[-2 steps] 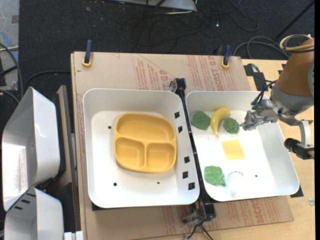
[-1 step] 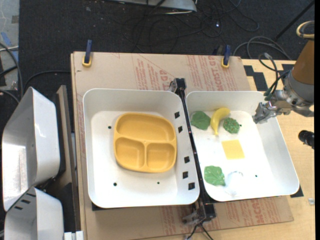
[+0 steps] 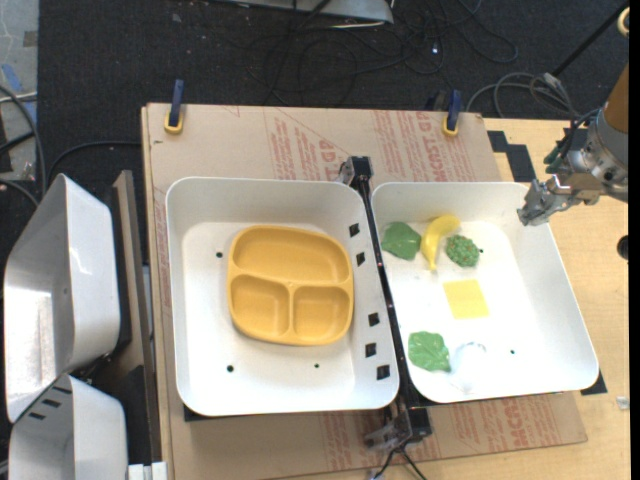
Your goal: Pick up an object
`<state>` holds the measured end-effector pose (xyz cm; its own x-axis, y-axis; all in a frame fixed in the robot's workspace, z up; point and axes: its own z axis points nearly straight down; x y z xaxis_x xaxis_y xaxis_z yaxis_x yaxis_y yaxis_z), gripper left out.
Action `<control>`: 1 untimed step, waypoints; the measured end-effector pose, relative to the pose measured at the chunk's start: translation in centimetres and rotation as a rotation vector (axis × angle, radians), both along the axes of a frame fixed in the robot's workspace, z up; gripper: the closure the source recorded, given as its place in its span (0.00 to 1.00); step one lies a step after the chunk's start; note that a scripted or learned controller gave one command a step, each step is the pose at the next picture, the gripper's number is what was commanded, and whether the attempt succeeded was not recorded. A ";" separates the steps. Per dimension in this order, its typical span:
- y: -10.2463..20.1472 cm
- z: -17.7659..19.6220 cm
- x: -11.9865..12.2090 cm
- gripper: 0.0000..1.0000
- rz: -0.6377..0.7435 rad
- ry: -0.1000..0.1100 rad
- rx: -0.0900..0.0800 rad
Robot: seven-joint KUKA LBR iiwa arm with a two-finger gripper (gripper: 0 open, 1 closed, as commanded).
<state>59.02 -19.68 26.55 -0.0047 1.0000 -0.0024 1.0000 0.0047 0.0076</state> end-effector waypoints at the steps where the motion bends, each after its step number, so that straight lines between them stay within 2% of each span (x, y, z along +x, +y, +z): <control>1: 4.6 0.1 0.5 1.00 0.003 0.007 0.004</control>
<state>59.54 -15.10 26.66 -0.0075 1.0000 0.0015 1.0000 0.0075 0.0010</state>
